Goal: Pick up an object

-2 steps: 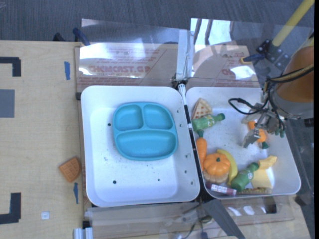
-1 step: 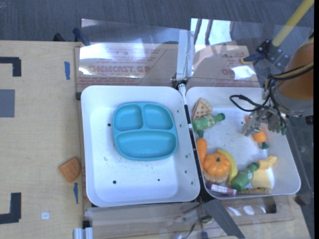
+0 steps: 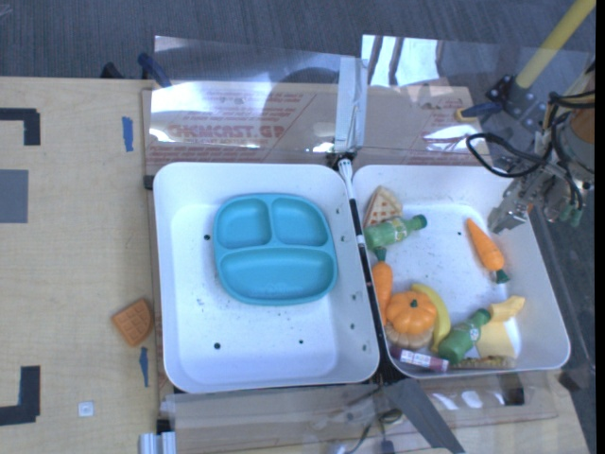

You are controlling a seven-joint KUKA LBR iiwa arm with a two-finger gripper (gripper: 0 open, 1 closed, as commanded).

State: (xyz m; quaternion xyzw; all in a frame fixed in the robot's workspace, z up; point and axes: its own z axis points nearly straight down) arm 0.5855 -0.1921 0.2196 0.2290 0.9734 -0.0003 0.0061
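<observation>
Gripper poised over the right bin, nothing picked yet.

Nearest the camera, at the right bin's six o'clock, toys crowd together: pumpkin, banana, green bottle. Farther, at three o'clock, the carrot lies alone, the easiest target. Just beyond it at two o'clock, the gripper hangs with fingers spread, empty; descend straddling the carrot crosswise.
</observation>
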